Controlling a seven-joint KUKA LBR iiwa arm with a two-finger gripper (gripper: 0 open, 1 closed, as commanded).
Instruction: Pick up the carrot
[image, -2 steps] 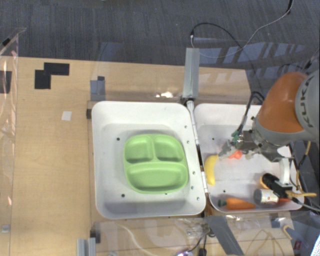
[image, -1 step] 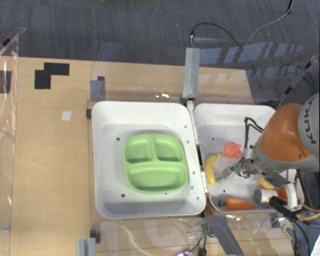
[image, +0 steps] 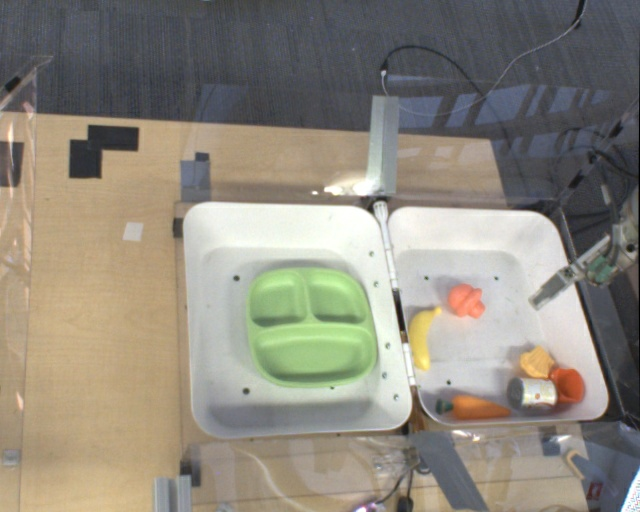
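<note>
Carrot (image: 478, 407) lay untouched at right bin (image: 500, 225) front edge, end effector (image: 551, 290) well apart w/ nothing held, finger state unclear; pick not begun.

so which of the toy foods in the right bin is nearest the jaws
The pink-orange round toy, beside the banana's top end. It lies highest in the bin, closest to the gripper at the right wall; the carrot lies along the bottom edge.

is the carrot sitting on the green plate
No, the carrot lies at the near edge of the right bin, while the green plate is in the left bin.
</note>
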